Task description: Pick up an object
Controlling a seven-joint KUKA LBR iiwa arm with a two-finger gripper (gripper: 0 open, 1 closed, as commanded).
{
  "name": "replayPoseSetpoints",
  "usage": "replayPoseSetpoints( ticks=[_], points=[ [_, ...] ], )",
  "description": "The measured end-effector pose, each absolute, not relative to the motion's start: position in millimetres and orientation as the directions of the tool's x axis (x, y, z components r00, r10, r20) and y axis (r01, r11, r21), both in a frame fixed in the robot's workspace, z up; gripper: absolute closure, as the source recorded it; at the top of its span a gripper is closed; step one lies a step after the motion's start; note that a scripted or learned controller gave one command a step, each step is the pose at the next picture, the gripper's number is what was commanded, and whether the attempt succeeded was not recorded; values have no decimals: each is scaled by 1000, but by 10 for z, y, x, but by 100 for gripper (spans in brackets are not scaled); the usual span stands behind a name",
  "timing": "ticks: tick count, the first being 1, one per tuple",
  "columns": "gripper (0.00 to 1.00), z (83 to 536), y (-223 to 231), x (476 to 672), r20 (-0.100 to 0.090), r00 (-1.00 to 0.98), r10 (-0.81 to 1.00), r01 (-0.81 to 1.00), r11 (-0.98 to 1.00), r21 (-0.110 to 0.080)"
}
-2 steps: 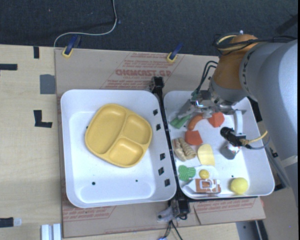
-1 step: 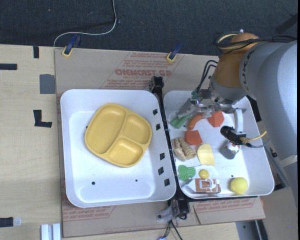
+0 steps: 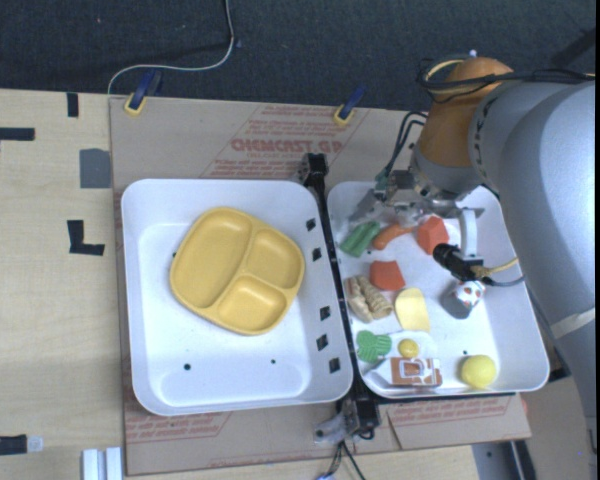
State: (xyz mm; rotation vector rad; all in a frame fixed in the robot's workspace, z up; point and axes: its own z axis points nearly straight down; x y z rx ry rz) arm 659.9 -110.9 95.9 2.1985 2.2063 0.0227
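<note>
Gripper [image 3: 388,206] hovering low over right bin [image 3: 525,313], near green piece [image 3: 360,238] and orange piece [image 3: 388,236]; finger state impossible to tell. Yellow divided plate [image 3: 238,270] resting in left bin [image 3: 155,298].

Small toy foods [image 3: 385,274] scattered in right bin [image 3: 525,313].

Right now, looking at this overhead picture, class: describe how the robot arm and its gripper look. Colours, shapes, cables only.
The arm is thick, rounded and smooth, light grey, entering from the right. An orange band rings it above the wrist, rounded like a dome on top. Thin dark cables loop along the orange section toward the gripper, a small assembly of grey metal and dark parts, too cluttered to make out in detail.
</note>
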Motion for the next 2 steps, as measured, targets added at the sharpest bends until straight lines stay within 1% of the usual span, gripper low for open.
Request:
replayPoseSetpoints(
  ticks=[1,2],
  points=[
    [100,1067,-1111,6602,-9,-4,1000,1000,4,31],
    [100,1885,-455,6293,2,-6,1000,1000,6,1]
  ],
)
